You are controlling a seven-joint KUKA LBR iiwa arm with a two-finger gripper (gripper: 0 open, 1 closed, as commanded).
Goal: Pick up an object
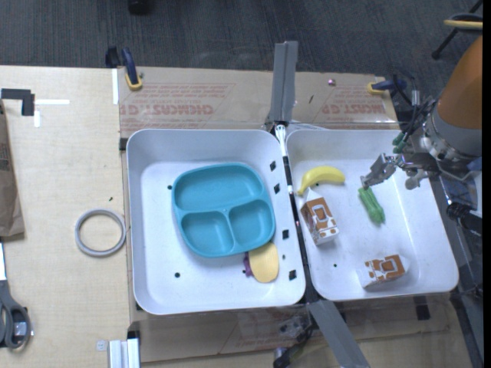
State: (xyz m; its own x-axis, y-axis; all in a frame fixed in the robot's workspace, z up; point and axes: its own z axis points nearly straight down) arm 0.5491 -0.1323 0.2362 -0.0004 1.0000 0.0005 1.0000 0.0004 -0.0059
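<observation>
two printed cartons (319,221) (385,270) carry unreadable orange-and-white labels; the fingers (377,173) hang apart above a green object (372,205).

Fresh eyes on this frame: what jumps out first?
The blue divided plate filling much of the left bin, with a pale yellow object at its near edge. Next, the yellow banana at the top of the right bin, near a green object and two small orange-and-white cartons. The gripper hangs just above the green object.
</observation>
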